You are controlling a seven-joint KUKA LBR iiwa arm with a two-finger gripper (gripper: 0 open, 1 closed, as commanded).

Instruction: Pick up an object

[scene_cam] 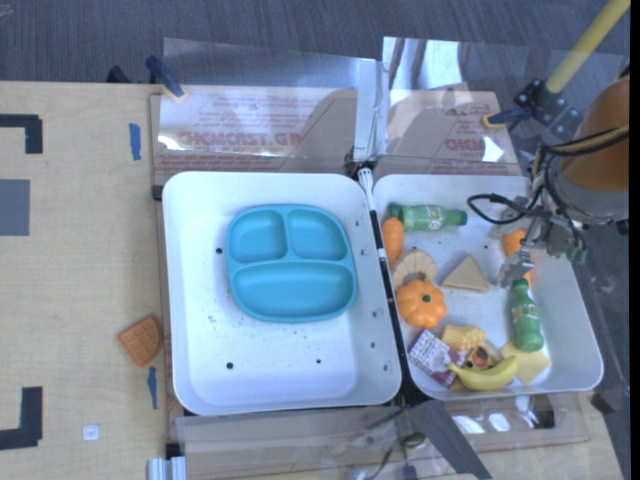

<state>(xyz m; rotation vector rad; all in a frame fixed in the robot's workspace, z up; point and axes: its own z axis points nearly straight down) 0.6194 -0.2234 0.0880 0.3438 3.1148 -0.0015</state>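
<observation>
Seen from above at a slant, two shallow white bins sit side by side on a pale wooden bench. The left bin [190,368], in the middle of the frame, bears a light blue divided plate [291,262] with three compartments. Left of that bin, on the bare bench, lies a small brown waffle-like square [141,339].

The right bin [585,343], at centre right, is crowded with toy food. Along its upper edge lies a green bottle [428,216] on its side, with a carrot [392,239] just left of it. Below these come a round cracker [413,266], a tan wedge [465,274] and an orange pumpkin [421,303]. At the lower edge a yellow banana [486,374] curves beside a small red-and-white packet [428,352]. A second green bottle [524,316] stands toward the bin's right side.

The arm [600,153] enters at the upper right. Its gripper [520,258] hangs just above the second green bottle, beside a small orange piece [513,240]. Whether the jaws are released or clenched, I cannot tell.
</observation>
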